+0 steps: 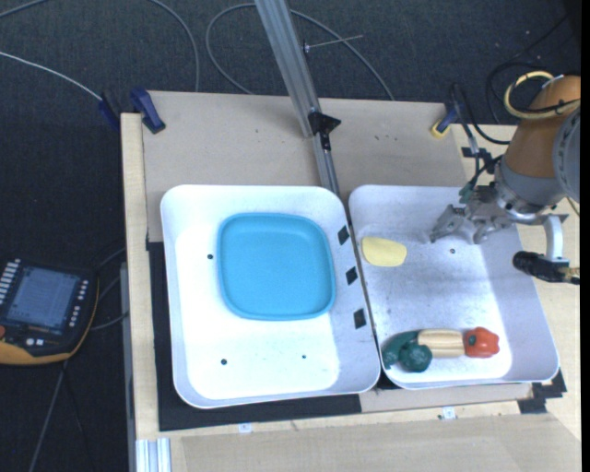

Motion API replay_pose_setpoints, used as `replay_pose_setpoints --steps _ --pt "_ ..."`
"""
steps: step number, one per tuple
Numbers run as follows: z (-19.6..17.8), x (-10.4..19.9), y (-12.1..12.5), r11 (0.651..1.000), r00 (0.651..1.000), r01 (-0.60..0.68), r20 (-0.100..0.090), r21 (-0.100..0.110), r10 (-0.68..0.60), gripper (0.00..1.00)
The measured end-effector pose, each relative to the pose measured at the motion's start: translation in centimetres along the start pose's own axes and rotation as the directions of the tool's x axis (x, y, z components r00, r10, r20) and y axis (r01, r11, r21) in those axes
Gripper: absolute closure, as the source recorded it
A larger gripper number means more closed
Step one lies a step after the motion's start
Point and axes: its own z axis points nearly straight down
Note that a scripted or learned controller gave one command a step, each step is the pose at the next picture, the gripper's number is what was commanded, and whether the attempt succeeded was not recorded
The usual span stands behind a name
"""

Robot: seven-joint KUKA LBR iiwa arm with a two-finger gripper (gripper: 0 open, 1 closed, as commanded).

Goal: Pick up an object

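Wooden bench [230, 138] on dark carpet [55, 138], cables [166, 23] trailing.

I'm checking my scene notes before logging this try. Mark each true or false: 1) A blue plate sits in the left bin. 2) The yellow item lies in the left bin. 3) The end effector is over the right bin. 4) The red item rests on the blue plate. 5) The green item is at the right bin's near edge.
1) True: the blue plate sits in the left bin.
2) False: the yellow item lies in the right bin.
3) True: the end effector is over the right bin.
4) False: the red item lies in the right bin.
5) True: the green item is there.
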Motion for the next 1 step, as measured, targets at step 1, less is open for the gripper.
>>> replay_pose_setpoints --steps 1 --pt "-1.18 -0.01 0.08 1.0 1.0 0.001 0.001 -0.003 -0.001 1.0"
